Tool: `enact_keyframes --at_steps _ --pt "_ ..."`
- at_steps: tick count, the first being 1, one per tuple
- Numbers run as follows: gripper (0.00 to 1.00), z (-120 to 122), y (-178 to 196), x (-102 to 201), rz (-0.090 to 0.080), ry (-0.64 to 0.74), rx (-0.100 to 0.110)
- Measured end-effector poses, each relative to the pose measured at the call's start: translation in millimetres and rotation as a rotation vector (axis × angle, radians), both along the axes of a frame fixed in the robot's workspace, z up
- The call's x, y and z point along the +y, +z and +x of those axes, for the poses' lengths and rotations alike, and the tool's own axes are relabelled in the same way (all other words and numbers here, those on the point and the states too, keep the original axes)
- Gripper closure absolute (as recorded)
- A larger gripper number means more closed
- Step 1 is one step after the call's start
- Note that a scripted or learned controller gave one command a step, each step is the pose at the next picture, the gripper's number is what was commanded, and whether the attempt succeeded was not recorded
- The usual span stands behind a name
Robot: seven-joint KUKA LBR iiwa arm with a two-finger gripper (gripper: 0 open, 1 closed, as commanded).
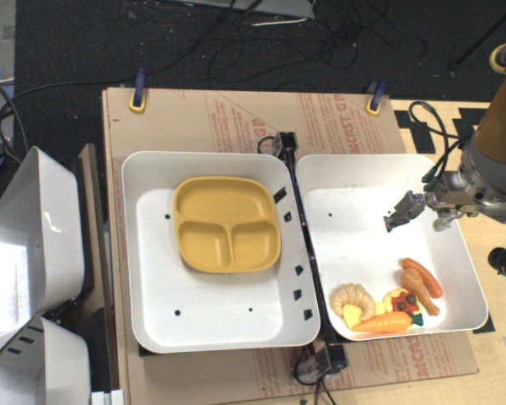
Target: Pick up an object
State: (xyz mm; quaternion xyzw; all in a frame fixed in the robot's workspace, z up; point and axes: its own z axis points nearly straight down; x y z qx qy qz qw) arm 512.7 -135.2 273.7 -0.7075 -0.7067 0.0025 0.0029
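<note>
In the right bin (pixel 354 175), small toy foods are clustered at the near right corner: an orange-red sausage (pixel 422 277), a brown piece (pixel 420 295), a carrot (pixel 384 322), a pale ridged shell-like piece (pixel 351 295) and a yellow piece (pixel 352 315). My gripper (pixel 411 209) hangs over the right bin's middle right, up and away from that cluster. Nothing lies between its dark fingers (pixel 401 213).
A yellow three-part plate (pixel 228 224) sits in the left bin (pixel 152 251). A black divider with clips (pixel 299 243) runs between the bins. Cables lie at the back right of the bench (pixel 426 121). White containers (pixel 34 243) stand off the bench's left.
</note>
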Motion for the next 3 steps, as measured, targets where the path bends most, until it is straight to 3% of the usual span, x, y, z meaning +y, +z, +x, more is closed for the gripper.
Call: enact_keyframes --at_steps 1,3 --pt "0.00 1.4 3.4 0.0 -0.001 0.002 -0.007" --pt "0.00 9.2 -102.5 -4.2 0.000 -0.001 -0.002"
